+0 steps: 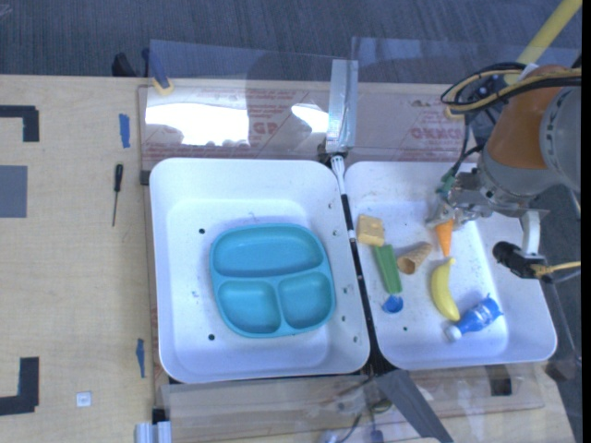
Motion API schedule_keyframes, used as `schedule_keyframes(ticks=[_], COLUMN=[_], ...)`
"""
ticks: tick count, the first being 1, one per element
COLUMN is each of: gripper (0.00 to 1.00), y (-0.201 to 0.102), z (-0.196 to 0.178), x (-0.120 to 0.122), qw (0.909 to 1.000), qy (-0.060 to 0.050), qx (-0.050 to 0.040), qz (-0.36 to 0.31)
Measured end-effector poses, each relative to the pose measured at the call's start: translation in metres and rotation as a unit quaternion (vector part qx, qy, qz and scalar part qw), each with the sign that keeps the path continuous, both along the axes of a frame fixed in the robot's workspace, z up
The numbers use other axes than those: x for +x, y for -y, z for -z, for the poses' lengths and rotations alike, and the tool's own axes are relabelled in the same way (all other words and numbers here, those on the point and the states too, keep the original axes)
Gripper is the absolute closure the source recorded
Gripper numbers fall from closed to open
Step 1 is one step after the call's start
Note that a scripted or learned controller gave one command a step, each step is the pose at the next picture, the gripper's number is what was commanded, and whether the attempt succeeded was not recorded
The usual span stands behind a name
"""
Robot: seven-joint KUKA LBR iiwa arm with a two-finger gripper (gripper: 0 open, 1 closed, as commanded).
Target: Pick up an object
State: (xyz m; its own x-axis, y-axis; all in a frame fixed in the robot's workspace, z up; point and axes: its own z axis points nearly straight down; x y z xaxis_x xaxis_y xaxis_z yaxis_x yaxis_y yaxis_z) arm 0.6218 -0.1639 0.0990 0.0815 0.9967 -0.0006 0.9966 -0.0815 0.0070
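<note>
My gripper (450, 209) hangs over the back right part of the right bin (526, 340). An orange carrot-shaped piece (444, 238) lies or hangs directly under it, its upper end hidden by the gripper. The view does not settle whether the two touch. In the same bin are a yellow banana (444, 290), a blue and white bottle (476, 318), a tan cone (415, 257), a green stick (385, 266), a small blue ball (393, 304) and a yellow block (370, 230).
The left bin (175, 247) holds a blue plate with three compartments (272, 277). A metal divider post (343, 109) stands behind the seam between the bins. Yellow and black cables (480, 86) loop over the arm's wrist at the right.
</note>
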Motion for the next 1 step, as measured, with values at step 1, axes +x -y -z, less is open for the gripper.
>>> schedule_keyframes(ticks=[1], gripper=[1.0], y=[-0.1171], z=[-0.0905], x=[0.0298], qw=[0.9972], qy=[0.002], qx=[0.0014], qz=[-0.075])
